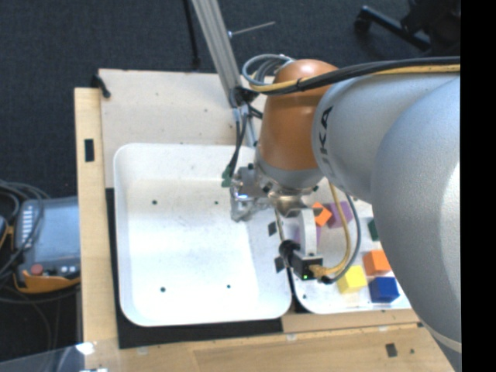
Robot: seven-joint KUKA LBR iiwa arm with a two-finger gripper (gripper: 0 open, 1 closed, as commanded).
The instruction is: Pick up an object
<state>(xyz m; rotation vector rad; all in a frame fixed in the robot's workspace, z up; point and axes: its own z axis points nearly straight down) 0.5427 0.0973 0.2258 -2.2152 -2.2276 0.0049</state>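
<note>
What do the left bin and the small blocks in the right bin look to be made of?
The left bin looks like moulded plastic, matt white: rounded corners, one smooth shell, dull sheen. The yellow block, blue block and orange block show flat, even colour with crisp edges, so painted wood or hard plastic; the view cannot settle which.

The arm (pixel 372 153) hides most of the right bin (pixel 341 304) and its blocks.

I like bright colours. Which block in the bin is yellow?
The yellow block, beside the blue block and below the orange block.
</note>
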